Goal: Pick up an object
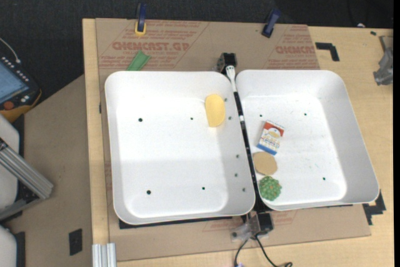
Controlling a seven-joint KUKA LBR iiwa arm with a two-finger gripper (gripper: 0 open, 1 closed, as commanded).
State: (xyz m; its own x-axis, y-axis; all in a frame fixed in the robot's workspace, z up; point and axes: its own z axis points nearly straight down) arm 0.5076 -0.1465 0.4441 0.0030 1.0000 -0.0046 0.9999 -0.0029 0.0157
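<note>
Cannot tell gripper (383, 67) state at right edge. Could snag 2 at once: box (270, 137), brown disc (265, 164), green ball (270, 187) crowded lower centre.

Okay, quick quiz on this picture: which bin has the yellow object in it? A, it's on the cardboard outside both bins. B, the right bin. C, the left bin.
C: the yellow object lies inside the left bin, near its right wall, while the small box, tan disc and green ball sit in the right bin.
</note>
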